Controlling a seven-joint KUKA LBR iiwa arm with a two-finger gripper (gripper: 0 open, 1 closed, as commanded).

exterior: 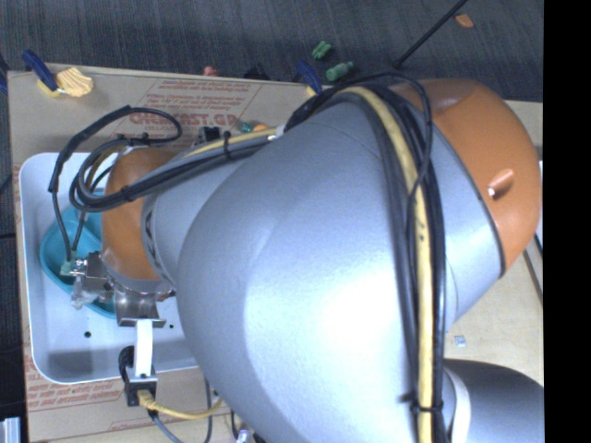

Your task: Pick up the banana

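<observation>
the grey arm (314, 275) looms over the worktop, its orange band (125, 210) above the left white bin (37, 247). the pincer (92, 280) sits low in that bin beside a teal object (57, 252); its opening cannot be told. no banana can be made out around the bin.

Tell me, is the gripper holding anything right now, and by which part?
Cannot be told. The arm covers most of the left bin, and its wrist hides whatever lies underneath. A blue object shows beside the wrist.
</observation>
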